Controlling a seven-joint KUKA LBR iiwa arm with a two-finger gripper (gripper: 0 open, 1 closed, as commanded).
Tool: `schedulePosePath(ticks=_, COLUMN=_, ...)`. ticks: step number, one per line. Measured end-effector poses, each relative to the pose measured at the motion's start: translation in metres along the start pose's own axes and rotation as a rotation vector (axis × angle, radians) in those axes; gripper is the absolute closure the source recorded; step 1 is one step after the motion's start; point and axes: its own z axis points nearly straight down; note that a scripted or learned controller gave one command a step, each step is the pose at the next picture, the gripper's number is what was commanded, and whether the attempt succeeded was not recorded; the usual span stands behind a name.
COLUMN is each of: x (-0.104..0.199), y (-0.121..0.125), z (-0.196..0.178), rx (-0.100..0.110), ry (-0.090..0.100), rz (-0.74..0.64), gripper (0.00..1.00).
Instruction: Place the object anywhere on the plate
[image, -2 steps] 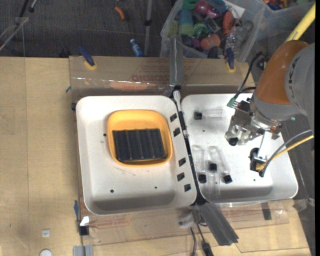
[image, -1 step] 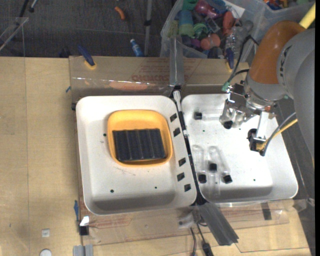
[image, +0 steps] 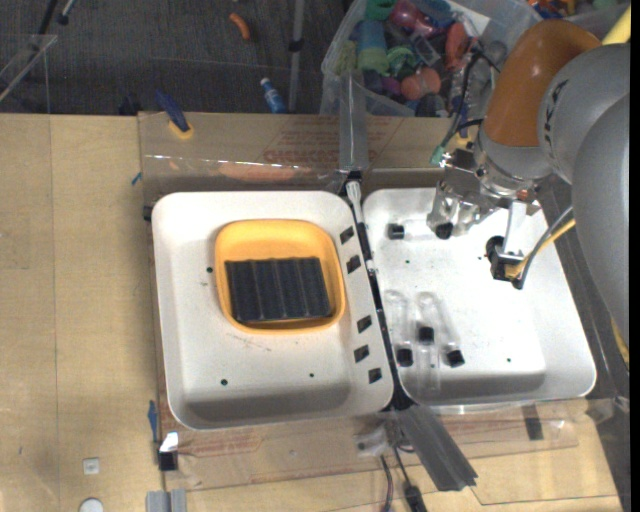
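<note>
A black ridged rectangular object (image: 278, 288) lies flat in the orange-yellow plate (image: 232, 245), which sits in the left white bin (image: 190, 350). My gripper (image: 450, 220) hangs over the far part of the right bin (image: 540, 340), well to the right of the plate. Its silver fingers (image: 441, 214) point down, a little apart, with nothing between them. The grey arm with its orange band (image: 530, 70) comes in from the upper right.
Several small black pieces (image: 453, 355) lie in the right bin, and one (image: 395, 231) sits close to the gripper. A raised divider (image: 365, 290) with black tabs separates the bins. A box of colourful toys (image: 410, 45) stands behind the bench.
</note>
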Motion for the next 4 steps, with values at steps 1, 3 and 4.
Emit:
schedulePosePath(ticks=1, x=0.015, y=0.002, z=-0.025, rx=0.000, ry=0.000, rz=-0.039, gripper=1.00)
schedulePosePath(ticks=3, x=0.038, y=-0.005, z=0.000, rx=0.005, ry=0.002, rz=-0.318, gripper=1.00)
schedulePosePath(ticks=4, x=0.057, y=-0.011, z=-0.004, rx=0.003, ry=0.002, rz=-0.426, gripper=1.00)
